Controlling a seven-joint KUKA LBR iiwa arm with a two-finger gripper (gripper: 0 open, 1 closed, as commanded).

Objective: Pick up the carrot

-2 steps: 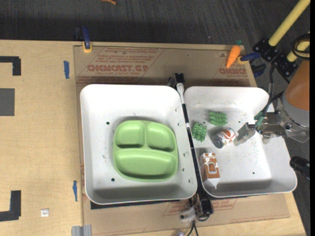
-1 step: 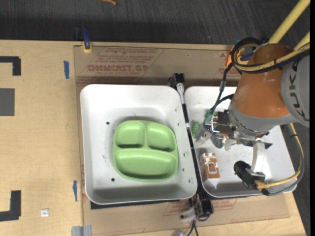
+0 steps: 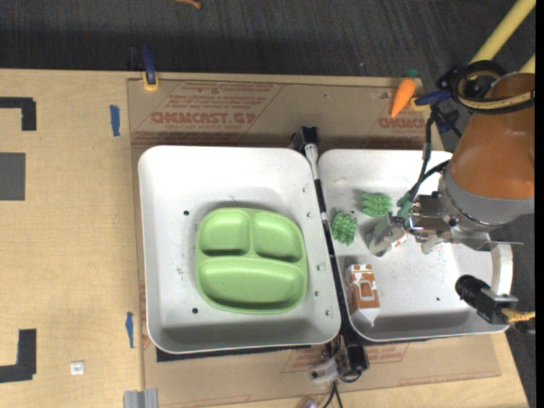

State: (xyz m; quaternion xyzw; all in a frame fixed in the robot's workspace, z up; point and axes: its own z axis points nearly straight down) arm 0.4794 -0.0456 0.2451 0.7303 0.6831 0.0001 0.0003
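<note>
Reaching in from the right, the arm (image 3: 497, 155) holds its gripper (image 3: 393, 232) low over the right bin (image 3: 408, 317); finger opening cannot be determined. The carrot (image 3: 403, 96) lies beyond the bin on the bench.

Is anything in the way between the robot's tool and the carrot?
Yes. The tool hangs low inside the right bin, but the carrot lies outside it, on the board behind. The bin's back wall stands between them, and a green toy sits just behind the tool.
</note>
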